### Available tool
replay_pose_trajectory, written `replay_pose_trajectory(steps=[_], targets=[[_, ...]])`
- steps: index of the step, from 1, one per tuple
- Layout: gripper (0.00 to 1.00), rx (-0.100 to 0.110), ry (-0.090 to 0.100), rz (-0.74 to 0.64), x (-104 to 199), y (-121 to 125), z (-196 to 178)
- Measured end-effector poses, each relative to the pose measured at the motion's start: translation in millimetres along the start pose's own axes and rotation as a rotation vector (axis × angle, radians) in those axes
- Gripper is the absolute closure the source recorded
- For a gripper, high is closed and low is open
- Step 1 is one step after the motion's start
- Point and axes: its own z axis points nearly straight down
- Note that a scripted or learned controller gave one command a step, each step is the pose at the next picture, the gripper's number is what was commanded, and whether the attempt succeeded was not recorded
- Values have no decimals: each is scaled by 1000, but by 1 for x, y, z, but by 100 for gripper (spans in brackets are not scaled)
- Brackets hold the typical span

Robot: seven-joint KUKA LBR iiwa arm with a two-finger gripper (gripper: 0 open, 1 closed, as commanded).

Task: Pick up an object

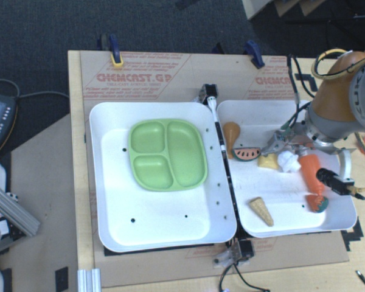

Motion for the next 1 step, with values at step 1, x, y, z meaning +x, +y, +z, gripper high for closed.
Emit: replay_pose_trajectory(steps=[1], targets=[[100, -5, -1, 1, 0, 1, -11]])
